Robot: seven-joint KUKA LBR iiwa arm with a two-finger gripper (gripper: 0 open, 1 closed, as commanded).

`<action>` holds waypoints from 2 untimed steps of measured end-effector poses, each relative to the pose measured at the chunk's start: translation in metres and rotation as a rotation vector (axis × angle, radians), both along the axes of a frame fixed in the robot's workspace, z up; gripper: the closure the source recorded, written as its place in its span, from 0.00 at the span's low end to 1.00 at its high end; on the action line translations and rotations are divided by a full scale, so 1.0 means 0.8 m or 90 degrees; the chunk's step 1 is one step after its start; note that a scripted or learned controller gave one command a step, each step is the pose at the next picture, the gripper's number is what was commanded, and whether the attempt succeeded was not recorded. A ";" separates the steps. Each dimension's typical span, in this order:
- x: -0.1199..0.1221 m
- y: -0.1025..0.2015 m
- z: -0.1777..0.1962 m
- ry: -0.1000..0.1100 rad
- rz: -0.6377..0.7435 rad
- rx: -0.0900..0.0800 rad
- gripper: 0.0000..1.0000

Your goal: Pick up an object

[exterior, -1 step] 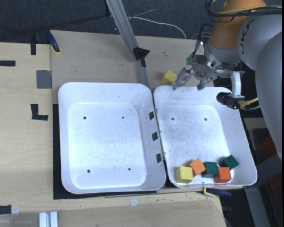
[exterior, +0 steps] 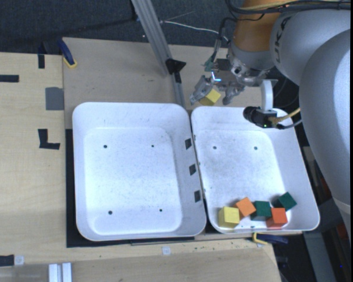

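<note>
Yellow block [exterior: 210, 97] clamped in the hand [exterior: 213, 95] above right bin's [exterior: 294, 157] far rim, five blocks [exterior: 257, 210] clustered at its near edge

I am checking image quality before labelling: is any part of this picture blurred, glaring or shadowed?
Camera view: the two-finger gripper with a small yellow block between its jaws looks soft; the coloured foam cubes are sharp; the right white plastic bin is evenly lit, without harsh glare.
</note>
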State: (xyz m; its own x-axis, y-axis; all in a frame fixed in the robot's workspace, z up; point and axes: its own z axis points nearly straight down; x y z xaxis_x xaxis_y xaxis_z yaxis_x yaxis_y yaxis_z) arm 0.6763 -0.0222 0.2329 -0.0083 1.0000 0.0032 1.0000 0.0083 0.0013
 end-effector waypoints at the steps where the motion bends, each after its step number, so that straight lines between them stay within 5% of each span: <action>1: 0.000 -0.005 0.011 0.002 -0.003 -0.002 1.00; 2: 0.006 0.089 0.009 0.001 0.000 -0.001 1.00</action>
